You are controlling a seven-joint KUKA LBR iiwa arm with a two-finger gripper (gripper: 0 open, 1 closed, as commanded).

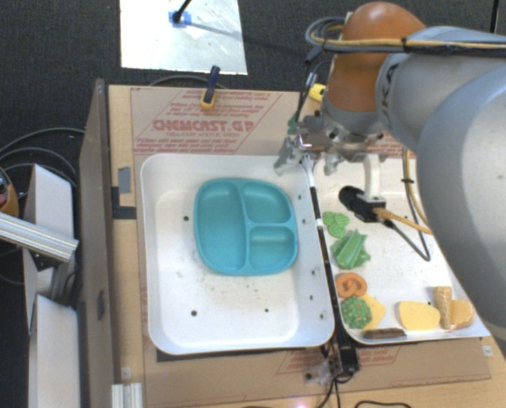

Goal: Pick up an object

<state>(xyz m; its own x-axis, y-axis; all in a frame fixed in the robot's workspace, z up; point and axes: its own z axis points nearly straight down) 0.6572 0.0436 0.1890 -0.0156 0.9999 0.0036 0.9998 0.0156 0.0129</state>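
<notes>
Pincer [307, 158] hovers over divider at far end of bins; its opening cannot be told, nothing seen held. Nearest candidates: green pieces [349, 246] in right bin [397, 270], beside divider. Advice: centre over one piece, descend clear of wall.

Grey arm [457, 92] reaches in from right, wrist bent downward; gripper [309, 160] above right bin [393, 266] far-left corner.
</notes>
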